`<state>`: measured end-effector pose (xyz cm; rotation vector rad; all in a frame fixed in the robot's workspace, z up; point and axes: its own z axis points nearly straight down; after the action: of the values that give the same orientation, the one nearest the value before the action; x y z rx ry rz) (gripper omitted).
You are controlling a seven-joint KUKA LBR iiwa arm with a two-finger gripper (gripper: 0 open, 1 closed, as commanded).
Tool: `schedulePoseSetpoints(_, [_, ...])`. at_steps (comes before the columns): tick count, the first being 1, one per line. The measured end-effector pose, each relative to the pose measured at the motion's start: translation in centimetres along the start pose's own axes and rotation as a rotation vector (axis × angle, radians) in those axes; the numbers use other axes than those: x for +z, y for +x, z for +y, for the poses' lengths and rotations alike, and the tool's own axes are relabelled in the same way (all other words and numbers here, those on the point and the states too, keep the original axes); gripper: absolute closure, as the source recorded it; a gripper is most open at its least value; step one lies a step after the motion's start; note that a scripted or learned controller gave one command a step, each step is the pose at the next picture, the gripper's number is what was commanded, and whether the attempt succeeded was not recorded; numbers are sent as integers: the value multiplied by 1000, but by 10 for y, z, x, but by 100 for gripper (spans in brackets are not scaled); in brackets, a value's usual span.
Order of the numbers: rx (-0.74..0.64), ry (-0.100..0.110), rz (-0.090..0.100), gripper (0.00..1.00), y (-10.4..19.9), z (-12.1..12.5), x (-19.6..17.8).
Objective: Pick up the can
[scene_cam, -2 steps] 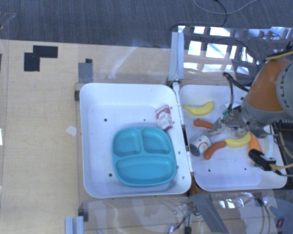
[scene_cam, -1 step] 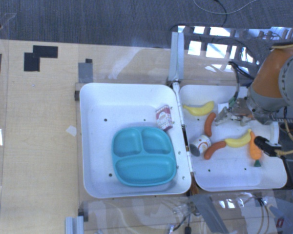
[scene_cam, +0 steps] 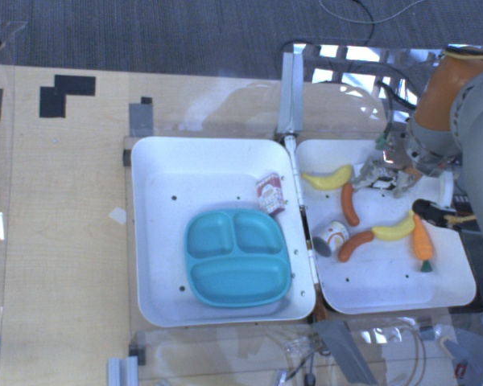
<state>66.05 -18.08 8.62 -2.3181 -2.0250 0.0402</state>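
Hovering over the far side of the right white bin (scene_cam: 386, 296), the grey arm's gripper (scene_cam: 384, 174) sits well apart from the small white-and-orange can (scene_cam: 332, 235), which lies on its side near the bin's left wall beside 2 red sausages. Whether the jaws are spread or pressed together I cannot tell. Nothing lifted yet: approach, grasp and lift all remain.

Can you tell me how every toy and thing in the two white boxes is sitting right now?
can: lying on its side, right bin.
red packet: leaning against left bin's right wall.
blue tray: flat, left bin.
upper banana: lying flat.
lower banana: lying flat, touching carrot.
carrot: lying flat.
two sausages: lying flat, apart.
pincer: low over right bin, away from can.
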Motion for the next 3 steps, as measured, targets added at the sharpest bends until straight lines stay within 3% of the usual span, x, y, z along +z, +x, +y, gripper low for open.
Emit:
schedulePoseSetpoints(1, [-10,3,-5,100,1,-1,-8])
schedulePoseSetpoints(2, [-9,6,-6,0,-1,-2,-8])
schedulePoseSetpoints(3, [27,-2,-9,0,-13,1,3])
